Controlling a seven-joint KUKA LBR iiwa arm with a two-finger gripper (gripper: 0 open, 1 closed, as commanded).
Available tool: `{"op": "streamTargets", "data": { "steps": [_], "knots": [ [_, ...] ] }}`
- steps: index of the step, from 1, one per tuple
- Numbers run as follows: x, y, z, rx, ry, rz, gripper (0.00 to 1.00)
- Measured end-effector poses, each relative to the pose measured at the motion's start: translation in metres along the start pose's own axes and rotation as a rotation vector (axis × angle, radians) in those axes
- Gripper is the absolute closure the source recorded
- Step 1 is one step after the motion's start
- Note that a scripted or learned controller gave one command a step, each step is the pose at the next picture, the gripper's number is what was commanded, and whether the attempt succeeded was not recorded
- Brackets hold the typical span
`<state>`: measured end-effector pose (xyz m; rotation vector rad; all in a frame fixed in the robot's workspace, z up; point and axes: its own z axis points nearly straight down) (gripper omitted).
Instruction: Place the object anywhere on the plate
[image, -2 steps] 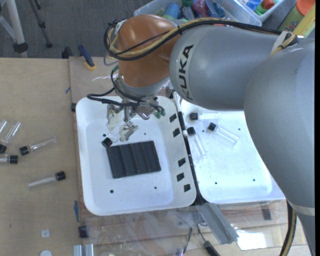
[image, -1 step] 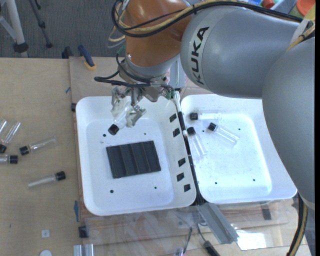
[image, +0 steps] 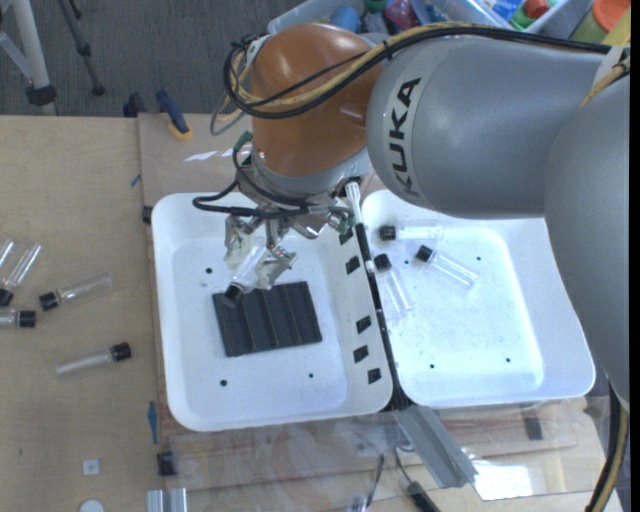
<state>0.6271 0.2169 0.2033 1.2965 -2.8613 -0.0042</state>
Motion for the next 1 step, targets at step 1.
{"op": "streamTargets", "data": {
  "steps": [1],
  "knots": [
    [-0.0039, -0.0013, -0.0303, 0.002, -0.005, -0.057, 1.0]
  ]
}}
